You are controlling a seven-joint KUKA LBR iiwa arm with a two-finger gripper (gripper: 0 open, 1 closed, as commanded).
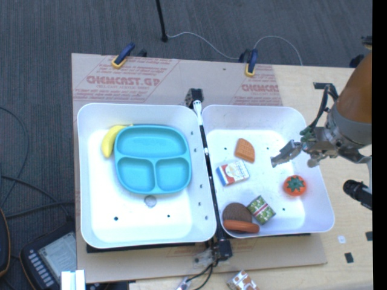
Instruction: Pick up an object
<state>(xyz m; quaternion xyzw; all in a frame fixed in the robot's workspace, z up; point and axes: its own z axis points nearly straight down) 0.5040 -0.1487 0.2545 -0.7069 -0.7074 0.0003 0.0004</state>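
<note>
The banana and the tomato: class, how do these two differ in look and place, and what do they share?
The banana is yellow, long and curved; the tomato is orange-red and round with a green top. The banana lies in the left bin, tucked against the blue tray; the tomato sits in the right bin, apart from the other items. The tomato lies nearer the gripper. Both look like toy foods resting untouched on a white bin floor.

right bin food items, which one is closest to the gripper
The round red tomato, just below the gripper. The orange wedge, the small carton and the items in the bin's near corner all lie farther to the left.
</note>
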